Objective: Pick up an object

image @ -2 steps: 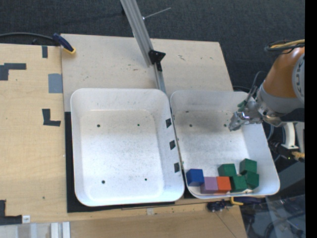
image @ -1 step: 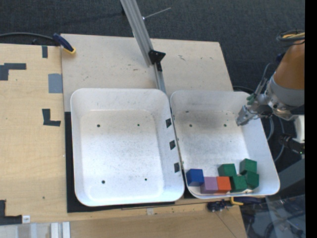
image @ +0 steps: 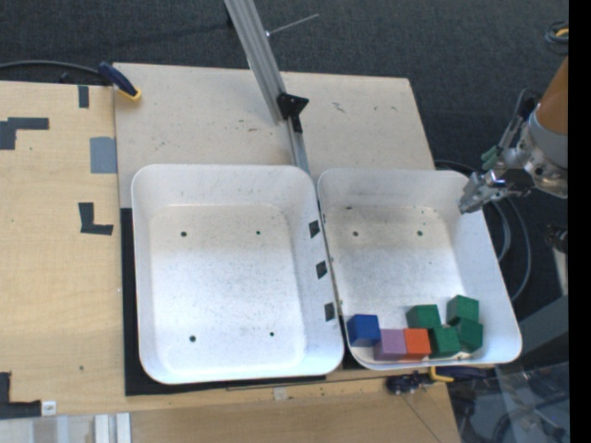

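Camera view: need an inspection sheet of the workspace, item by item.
Surface: pale wooden bench with dark tape marks, bearing a left shallow white bin and a right shallow white bin side by side.
Job's things: blue cube, purple cube, orange cube and several green blocks, clustered in the right bin's near corner.
Clutter: blue-and-yellow clamp on the bench's far edge.
Grippers: gripper above the right bin's far right rim; jaws' state unclear.
Cables: black cable at far left; dark loops beside the right bin.
Surroundings: dark carpet, slanted grey metal rail.
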Tool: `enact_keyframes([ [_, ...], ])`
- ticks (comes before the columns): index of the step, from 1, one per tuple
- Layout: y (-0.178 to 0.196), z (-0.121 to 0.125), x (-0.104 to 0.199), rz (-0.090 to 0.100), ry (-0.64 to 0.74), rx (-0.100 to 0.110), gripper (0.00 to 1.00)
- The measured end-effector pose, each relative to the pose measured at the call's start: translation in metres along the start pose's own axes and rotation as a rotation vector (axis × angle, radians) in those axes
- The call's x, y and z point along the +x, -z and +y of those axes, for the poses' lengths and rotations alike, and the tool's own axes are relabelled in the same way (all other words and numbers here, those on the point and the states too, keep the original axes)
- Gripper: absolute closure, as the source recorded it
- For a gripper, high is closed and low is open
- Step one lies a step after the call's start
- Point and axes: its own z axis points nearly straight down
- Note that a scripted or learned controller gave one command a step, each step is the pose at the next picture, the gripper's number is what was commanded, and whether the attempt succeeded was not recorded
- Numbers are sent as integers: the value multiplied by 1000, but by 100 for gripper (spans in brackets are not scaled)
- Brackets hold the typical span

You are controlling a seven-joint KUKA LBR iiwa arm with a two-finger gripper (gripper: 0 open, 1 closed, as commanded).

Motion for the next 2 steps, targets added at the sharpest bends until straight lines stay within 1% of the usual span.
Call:
enact_keyframes([
  [1,-12,13,53,3,4,7,100],
  [2,-23,21,102,3,4,8,100],
])
